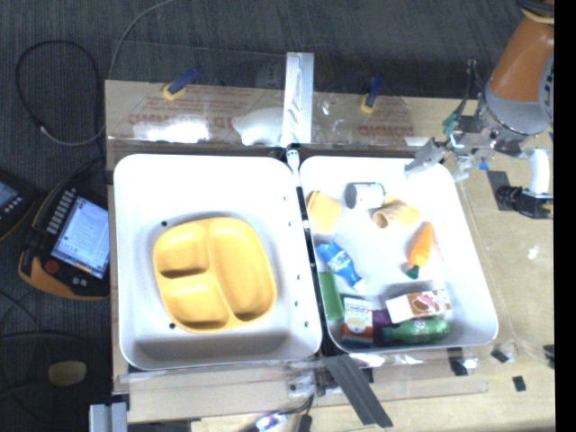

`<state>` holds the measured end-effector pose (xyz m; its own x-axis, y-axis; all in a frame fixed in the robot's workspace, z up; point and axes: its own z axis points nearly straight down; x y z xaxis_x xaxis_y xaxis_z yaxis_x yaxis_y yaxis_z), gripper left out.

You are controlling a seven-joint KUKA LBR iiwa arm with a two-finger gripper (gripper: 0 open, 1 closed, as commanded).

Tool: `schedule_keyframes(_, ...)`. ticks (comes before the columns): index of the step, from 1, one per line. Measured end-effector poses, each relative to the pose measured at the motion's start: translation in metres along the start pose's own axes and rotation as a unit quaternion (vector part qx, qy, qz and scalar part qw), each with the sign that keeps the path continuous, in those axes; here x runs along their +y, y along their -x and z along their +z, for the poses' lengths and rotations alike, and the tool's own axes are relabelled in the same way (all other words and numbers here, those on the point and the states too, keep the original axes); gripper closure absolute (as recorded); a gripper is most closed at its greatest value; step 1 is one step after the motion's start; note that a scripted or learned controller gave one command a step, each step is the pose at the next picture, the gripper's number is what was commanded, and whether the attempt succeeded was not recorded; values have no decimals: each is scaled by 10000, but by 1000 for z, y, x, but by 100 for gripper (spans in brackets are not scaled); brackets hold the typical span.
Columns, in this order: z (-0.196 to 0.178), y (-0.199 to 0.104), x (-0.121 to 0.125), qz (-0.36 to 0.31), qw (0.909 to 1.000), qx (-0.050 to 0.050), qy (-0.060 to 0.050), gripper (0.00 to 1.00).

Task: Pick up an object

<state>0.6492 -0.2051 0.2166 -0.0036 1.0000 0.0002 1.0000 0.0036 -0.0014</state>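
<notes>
Two white bins are seen side by side on the worktop (pixel 504 268). In the left bin (pixel 135 205) one yellow tray (pixel 214 270) with three compartments is laid flat.

In the right bin (pixel 468 268) several things are gathered. At the far side, one yellow cup (pixel 324 211), one grey cup (pixel 364 193) and one tan cone (pixel 396 213) are found close together. One orange carrot (pixel 420 244) is placed to the right of the middle, and one blue packet (pixel 340 261) to the left. Along the near wall are set one small carton (pixel 356 314), one red and white box (pixel 419 305) and one green packet (pixel 416 331), packed against one another.

The tool (pixel 425 158) is held over the far right corner of the right bin, apart from all the things. Nothing is seen between its tips; whether it is open or closed cannot be told.
</notes>
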Motion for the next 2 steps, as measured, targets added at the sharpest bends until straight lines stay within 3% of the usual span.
schedule_keyframes(1,104,12,-19,-162,9998,-4,127,0)
schedule_keyframes(2,112,6,-15,-774,9968,-68,167,0)
